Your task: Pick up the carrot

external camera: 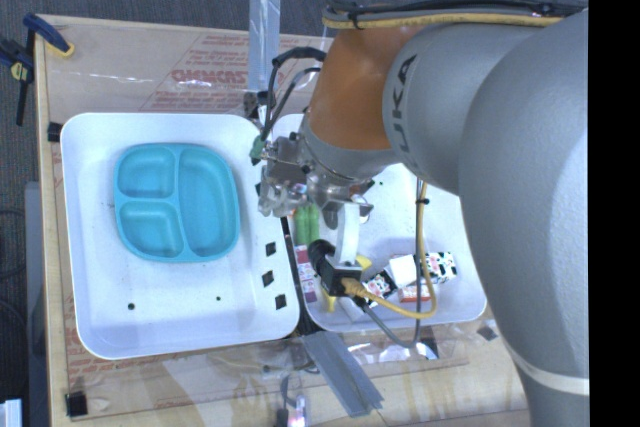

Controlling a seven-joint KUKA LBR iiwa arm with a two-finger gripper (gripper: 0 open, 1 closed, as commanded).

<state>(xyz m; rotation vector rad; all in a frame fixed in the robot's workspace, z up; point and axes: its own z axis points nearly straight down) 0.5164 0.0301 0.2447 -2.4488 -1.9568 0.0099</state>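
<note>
- You see the gripper (318, 227) low over the right bin (455, 307), close to its left wall, below the arm's orange band (345, 95).
- Left of the jaws, the left bin (90, 310) holds a blue divided plate (178, 200).
- Something green (304, 217) sits right at the jaws; you cannot tell what it is.
- Right of the jaws and a little nearer the camera, small white packages (425, 272) lie by a yellow cable (395, 307).

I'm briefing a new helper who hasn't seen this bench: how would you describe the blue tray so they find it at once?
Start at the left white bin. The blue tray lies flat in its upper half, apart from the gripper at the bins' shared edge. It is the only turquoise item, rounded, split into three compartments.
</note>
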